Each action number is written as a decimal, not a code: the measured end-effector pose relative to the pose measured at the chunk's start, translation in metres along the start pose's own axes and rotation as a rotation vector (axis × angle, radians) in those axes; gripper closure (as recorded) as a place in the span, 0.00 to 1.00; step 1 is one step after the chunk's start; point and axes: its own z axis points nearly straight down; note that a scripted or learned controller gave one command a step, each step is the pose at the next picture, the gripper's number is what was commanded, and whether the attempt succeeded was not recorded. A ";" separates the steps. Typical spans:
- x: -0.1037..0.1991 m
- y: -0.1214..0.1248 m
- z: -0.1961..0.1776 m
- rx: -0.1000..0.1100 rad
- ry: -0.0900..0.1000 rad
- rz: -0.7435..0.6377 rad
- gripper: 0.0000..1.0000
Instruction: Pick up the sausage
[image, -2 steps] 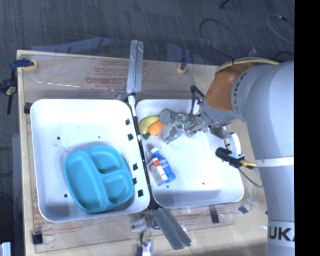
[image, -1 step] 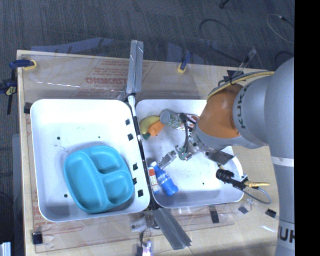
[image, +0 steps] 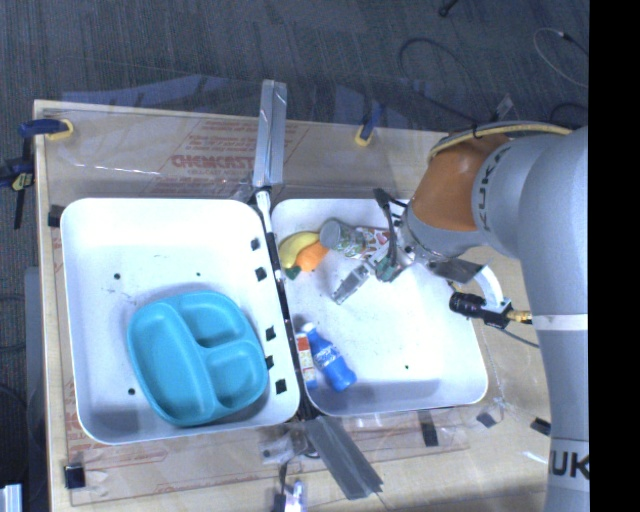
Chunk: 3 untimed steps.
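The arm reaches in from 3 o'clock, its wrist bent low over the right bin (image: 425, 345) so that the gripper (image: 386, 264) hangs in the clutter at the bin's 12 o'clock end. That is where the small things have gathered. A banana (image: 293, 246) and an orange fruit (image: 313, 258) lie touching at 11 o'clock against the wall between the bins, with a crumpled packet (image: 358, 240) just beside them.

The sausage (image: 345, 286) is, as best I can judge, the dull grey oblong lying tilted on the bin floor at 7 o'clock from the gripper, close to it. It is blurred, so I am not sure of it. Whether the gripper is spread, closed or pinching anything cannot be told, because the wrist and the clutter hide its tip.

A blue bottle (image: 326, 361) lies on its side at the bin's 7 o'clock, well apart from the work. The left bin (image: 100, 250) holds a blue divided tray (image: 200, 355), and both bins sit on the desk (image: 150, 150). The pick looks not yet made
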 end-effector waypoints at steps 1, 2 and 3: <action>0.041 -0.066 0.001 0.001 0.002 -0.088 0.00; -0.002 0.043 0.000 0.000 0.000 -0.179 0.00; 0.041 0.034 0.000 0.000 0.002 -0.245 0.00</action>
